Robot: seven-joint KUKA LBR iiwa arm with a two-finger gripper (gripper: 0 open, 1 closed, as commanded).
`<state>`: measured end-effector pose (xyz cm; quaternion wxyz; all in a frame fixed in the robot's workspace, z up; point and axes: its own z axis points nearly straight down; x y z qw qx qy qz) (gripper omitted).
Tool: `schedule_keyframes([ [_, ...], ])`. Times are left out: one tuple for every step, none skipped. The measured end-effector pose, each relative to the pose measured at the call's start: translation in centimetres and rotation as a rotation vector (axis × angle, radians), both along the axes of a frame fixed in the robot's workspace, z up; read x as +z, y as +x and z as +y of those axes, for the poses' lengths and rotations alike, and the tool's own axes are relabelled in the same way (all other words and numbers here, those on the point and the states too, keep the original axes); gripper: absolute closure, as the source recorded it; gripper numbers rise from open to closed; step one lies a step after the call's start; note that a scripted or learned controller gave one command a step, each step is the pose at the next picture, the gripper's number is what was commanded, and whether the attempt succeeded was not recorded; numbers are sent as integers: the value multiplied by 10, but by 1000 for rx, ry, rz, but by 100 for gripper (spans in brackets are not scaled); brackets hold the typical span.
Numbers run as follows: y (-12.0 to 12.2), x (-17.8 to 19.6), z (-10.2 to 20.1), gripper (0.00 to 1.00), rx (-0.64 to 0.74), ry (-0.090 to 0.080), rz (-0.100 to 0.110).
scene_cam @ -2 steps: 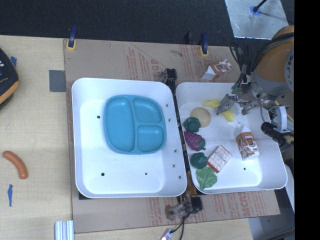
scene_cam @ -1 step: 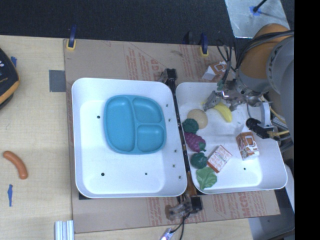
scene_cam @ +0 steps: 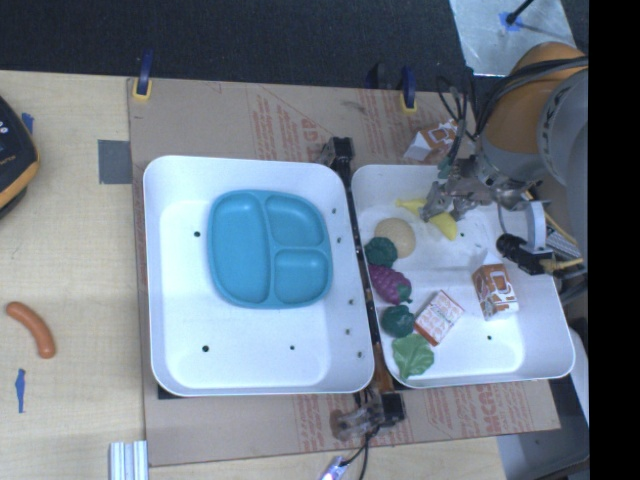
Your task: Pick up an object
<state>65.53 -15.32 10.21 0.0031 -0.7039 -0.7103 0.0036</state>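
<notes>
While our gripper (scene_cam: 447,200) hangs low over the far end of the right bin (scene_cam: 540,353), just beside a yellow piece (scene_cam: 444,226), we cannot tell how it is set or whether it has anything. The beige ball (scene_cam: 395,235) and dark green item (scene_cam: 380,251) lie close by. We judge a descent here could nudge the small piece aside, or clip the bin's wall.

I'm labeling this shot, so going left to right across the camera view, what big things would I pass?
Sausage → blue tray → purple toy → small carton → brown carton
</notes>
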Motion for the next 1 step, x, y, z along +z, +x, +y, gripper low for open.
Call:
schedule_keyframes([
  [2,91,83,100,-4,2,-9],
])
